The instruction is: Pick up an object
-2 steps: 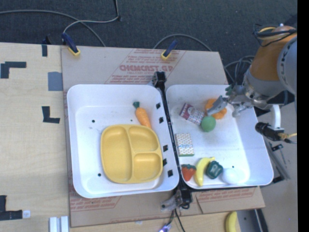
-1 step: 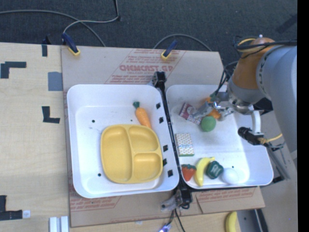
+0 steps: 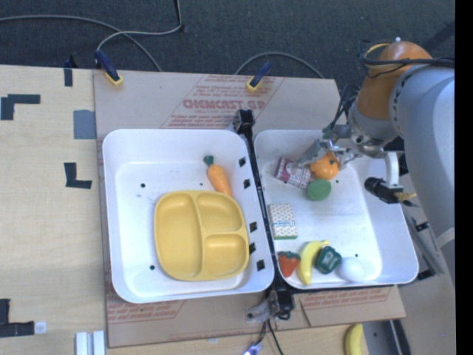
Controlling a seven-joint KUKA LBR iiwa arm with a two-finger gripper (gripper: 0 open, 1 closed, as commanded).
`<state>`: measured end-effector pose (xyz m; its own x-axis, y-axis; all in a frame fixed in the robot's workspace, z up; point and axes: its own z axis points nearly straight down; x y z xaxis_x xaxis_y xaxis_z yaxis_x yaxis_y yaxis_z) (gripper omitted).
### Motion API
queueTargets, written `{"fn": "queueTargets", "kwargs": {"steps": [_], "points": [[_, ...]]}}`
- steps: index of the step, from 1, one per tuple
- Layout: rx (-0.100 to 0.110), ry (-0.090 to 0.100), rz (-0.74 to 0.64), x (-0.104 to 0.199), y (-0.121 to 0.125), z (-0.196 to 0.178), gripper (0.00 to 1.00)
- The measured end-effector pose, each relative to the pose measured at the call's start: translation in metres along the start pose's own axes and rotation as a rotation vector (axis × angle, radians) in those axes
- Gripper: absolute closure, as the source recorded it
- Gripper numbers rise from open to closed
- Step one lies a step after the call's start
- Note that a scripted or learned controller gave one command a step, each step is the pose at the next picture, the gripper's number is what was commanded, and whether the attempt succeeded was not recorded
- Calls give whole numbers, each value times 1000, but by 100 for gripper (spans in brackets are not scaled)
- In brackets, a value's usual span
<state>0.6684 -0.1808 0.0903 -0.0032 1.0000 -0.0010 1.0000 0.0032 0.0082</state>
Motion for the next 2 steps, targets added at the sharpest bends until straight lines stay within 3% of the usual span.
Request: {"fn": "queueTargets", "kwargs": {"steps": [1,2], "points": [[-1,0,-1,1,1,-10,100],[8,2,1,70,-10,-54,100]]}}
